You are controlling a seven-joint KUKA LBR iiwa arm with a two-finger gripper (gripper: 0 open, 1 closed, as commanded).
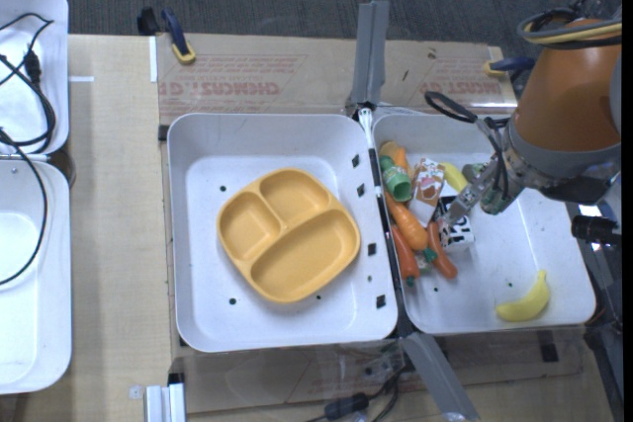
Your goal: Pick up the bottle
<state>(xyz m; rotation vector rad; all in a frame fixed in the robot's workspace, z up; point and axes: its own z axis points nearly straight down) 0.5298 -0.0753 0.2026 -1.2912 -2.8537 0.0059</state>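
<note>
The bottle (397, 181) is small and green and lies at the left wall of the right bin (495, 306), just below an orange piece (395, 156). My gripper (456, 218) hangs low over the middle of that bin. It is to the right of the bottle and a little nearer the front, apart from it, above a black-and-white patterned item. Nothing can be made out in its grasp.
Carrots (406, 230) lie along the right bin's left wall below the bottle. A white and red packet (427, 181) and a small yellow piece (453, 176) sit near the gripper. A banana (525, 300) rests at the front right. The left bin (198, 242) holds a yellow divided plate (288, 234).
</note>
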